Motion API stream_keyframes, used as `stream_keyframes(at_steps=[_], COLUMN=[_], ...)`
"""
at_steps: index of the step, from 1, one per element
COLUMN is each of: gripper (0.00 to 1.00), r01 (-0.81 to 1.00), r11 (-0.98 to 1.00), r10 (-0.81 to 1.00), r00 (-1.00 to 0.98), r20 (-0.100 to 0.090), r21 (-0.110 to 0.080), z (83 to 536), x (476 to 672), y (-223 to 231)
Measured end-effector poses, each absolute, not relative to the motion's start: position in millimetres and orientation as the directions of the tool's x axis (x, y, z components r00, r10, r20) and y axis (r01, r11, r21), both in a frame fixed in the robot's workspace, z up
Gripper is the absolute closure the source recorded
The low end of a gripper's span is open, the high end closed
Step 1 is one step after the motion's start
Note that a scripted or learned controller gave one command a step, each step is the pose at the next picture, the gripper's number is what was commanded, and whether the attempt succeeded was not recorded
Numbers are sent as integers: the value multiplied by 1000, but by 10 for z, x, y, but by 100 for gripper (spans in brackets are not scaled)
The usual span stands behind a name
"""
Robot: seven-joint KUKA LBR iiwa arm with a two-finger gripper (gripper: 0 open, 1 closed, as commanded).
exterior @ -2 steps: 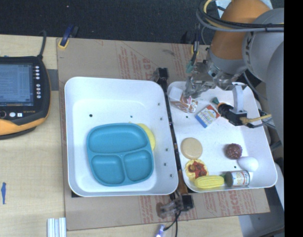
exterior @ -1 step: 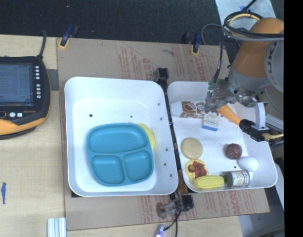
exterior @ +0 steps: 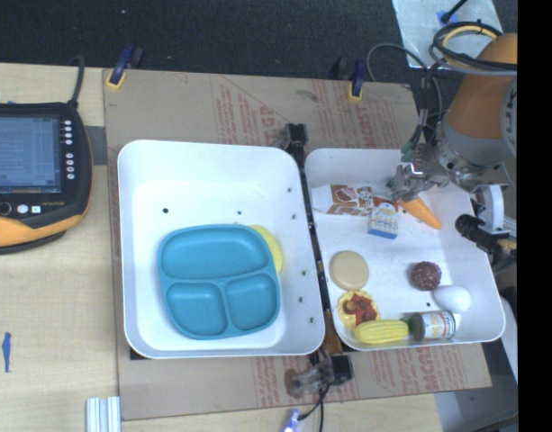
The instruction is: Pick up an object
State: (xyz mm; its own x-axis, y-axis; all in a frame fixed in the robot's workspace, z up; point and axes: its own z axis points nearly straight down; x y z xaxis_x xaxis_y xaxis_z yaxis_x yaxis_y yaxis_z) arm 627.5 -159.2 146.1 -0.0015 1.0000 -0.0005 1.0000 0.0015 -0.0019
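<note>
1. A pale wood bench (exterior: 41, 313) fills the lower left.
2. A brown cardboard sheet (exterior: 212, 106) with faint red print lies on the bench, held at its far edge by clamps (exterior: 121, 66).
3. Dark carpet (exterior: 212, 12) runs along the top.
4. A tablet (exterior: 28, 174) with a lit screen and orange casing sits at the left, on the bench.
5. A white sheet (exterior: 429, 12) lies at the upper right, on the carpet.

Both shallow white bins (exterior: 140, 241) look like smooth, slightly glossy plastic, and the blue three-compartment tray (exterior: 220, 279) is matt plastic. They sit on a brown cardboard sheet (exterior: 212, 106), dull and printed, over a pale wood-grain bench top (exterior: 50, 331); the small bottle (exterior: 432, 326) shines like glass
</note>
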Motion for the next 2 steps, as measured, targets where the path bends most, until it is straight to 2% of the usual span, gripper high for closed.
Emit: stream_keyframes(at_steps=[1,2], gripper=[100,0], r01=[1000,1000], r11=[2,2], r10=[1000,1000], r00=[-2,-2], r20=[0,1], r21=[-3,-4], z=[1808,1804], x=[5907,5906], y=[-2002,-1996])
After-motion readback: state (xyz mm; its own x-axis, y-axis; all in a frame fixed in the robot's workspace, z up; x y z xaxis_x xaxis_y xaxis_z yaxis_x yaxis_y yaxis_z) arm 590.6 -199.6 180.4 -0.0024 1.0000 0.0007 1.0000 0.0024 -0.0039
